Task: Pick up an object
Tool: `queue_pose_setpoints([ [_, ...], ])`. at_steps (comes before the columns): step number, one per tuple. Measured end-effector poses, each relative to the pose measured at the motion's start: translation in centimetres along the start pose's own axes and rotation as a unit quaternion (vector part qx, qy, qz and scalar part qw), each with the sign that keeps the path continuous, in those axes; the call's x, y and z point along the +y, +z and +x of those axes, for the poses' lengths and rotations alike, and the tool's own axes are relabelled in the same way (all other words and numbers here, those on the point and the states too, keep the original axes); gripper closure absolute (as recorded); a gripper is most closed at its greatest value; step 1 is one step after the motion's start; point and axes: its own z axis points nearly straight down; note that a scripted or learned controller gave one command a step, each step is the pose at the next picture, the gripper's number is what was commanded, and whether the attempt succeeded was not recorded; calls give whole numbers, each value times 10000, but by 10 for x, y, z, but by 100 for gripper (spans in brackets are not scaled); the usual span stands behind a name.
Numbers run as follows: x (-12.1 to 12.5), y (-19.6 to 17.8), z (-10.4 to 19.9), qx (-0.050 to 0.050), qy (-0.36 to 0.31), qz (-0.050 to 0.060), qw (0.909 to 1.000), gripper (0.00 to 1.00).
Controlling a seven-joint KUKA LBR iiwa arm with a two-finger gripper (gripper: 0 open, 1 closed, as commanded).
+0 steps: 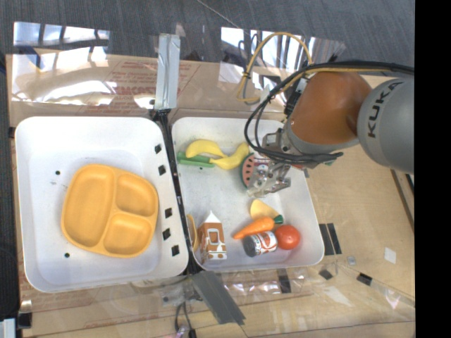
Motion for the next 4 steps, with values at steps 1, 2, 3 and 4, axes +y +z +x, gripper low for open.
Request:
queue_pose_setpoints([
  [1, 0, 0, 0, 0, 1, -2, 10000, 0],
  [2, 66, 17, 11, 16, -27, -102, 9999, 0],
  [3, 82, 16, 28, 15, -314, -96, 9995, 0],
  [4, 80, 7, 23, 0, -363, -90, 9993, 100],
])
